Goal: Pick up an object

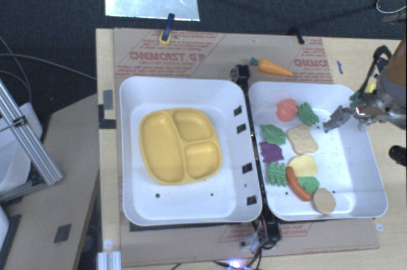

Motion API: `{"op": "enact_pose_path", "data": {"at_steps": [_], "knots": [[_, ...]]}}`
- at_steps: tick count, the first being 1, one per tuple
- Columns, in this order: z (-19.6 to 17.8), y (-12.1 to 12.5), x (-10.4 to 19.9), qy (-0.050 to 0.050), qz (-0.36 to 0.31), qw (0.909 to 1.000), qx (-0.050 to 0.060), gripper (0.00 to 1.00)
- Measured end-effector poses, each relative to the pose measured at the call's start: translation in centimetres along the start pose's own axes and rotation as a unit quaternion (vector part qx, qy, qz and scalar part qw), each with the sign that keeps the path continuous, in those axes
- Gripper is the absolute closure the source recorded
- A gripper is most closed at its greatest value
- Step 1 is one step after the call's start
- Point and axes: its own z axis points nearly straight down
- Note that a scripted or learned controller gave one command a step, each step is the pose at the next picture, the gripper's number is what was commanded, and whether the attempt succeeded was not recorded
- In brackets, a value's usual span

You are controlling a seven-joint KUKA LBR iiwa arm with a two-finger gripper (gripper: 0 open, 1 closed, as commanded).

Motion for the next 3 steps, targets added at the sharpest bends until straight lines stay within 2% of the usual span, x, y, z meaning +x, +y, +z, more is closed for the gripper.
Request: {"op": "enact_pose_path", "data": {"at_steps": [1, 2, 3], "knots": [[10.0, -8.3, -0.1, 0.002, 0.003, 1.0, 0.007, 0.0], [10.9, -1.4, 5.7, 0.001, -0.004, 1.0, -0.002, 0.0], [4.5, -5.8, 10.6, 0.002, -0.002, 1.0, -0.002, 0.0]]}}
